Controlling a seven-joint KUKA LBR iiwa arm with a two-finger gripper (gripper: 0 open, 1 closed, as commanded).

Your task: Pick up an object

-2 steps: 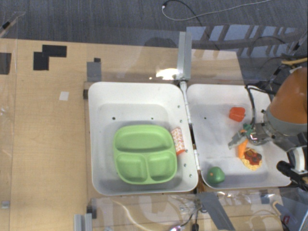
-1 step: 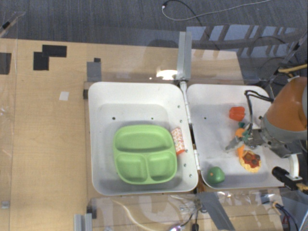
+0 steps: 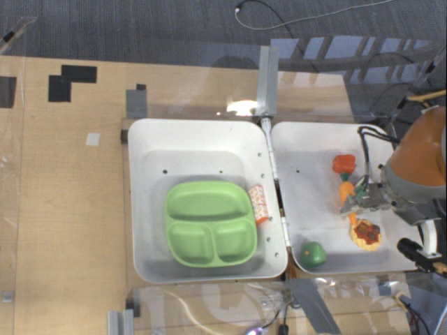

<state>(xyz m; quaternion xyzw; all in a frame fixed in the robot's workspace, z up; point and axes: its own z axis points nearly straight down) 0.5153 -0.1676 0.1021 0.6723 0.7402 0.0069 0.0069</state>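
Observation:
My gripper (image 3: 354, 200) reaches in from the right, low over the middle of the right bin (image 3: 307, 152). Its tip sits right beside a small orange carrot-like piece (image 3: 346, 188); whether it touches the piece is unclear. Just behind that lies a red toy (image 3: 343, 164). A small orange bit (image 3: 353, 220) and a round pizza-like toy (image 3: 367, 235) lie just in front of the gripper. A green ball-like object (image 3: 313, 254) rests in the bin's front left corner.
The left bin (image 3: 150, 145) holds a green divided plate (image 3: 209, 223) and a small white-and-orange packet (image 3: 258, 204) against the plate's right side. The arm's orange band (image 3: 422, 149) and black cables (image 3: 367, 152) hang over the right bin's right side.

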